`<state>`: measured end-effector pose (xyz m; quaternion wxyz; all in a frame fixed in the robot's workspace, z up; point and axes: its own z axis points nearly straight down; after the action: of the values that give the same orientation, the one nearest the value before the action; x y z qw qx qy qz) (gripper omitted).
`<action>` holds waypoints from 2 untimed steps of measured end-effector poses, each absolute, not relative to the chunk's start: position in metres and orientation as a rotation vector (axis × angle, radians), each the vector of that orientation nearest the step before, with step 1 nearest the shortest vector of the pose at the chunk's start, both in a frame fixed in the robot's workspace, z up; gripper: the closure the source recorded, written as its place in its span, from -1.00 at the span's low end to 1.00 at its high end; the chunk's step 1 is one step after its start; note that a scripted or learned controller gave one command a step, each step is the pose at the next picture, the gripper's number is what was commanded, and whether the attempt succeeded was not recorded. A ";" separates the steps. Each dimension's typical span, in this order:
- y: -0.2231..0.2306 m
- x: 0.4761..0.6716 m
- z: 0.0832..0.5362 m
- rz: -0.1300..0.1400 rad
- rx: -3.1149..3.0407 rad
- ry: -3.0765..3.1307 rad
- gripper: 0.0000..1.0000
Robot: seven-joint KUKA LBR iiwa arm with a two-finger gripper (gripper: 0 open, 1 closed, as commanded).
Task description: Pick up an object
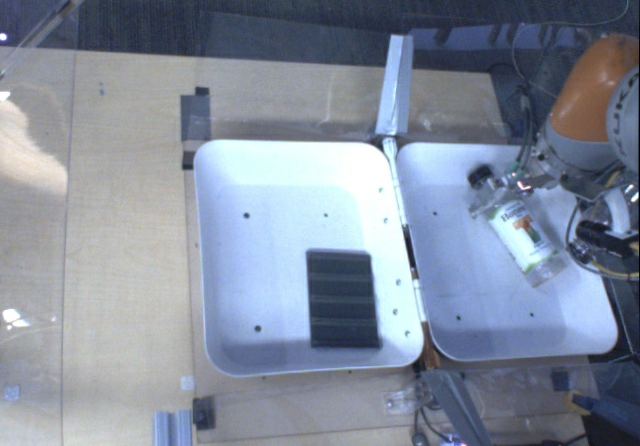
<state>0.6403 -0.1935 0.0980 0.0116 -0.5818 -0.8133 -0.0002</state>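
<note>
- We see the wooden bench (120,234) carrying two shallow white bins side by side, their inner rims touching along a narrow seam near the middle of the view.
- At the bench's left side lies a sheet of clear plastic (35,184), catching glare along its edges.
- The left bin (230,184) holds one thing: a black ridged block (343,299). It lies flat on the bin floor, toward the bin's near edge and right of its middle, with its long sides running toward the far rim. It stands clear of the walls.
- A grey metal bar (396,84) runs from the bench's far edge down to the point where the two bins' far corners meet.
- The right bin (450,324) holds a clear bottle (521,237) with a white and green label. The bottle lies on its side in the bin's far right part, tilted so that its dark cap (481,175) points toward the far left and its base toward the bin's right rim.
- The arm (590,104), grey with an orange band, reaches over the right bin's far right corner.
- The gripper (522,180) sits just above the bottle's cap end, very near or touching it; we cannot tell which.
- We cannot tell the state of the pincer: its tip merges with the bottle's clear neck, and the view does not establish a hold on the bottle.
- Dark cables (590,239) loop beside the right bin's right rim, just past the bottle's base.
</note>
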 end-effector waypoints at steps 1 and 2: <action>-0.152 0.671 0.208 -0.009 -1.781 -2.598 1.00; -0.153 0.671 0.208 -0.007 -1.780 -2.598 -1.00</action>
<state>0.6709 -0.1525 0.2078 -0.0039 -0.5652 -0.8249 -0.0023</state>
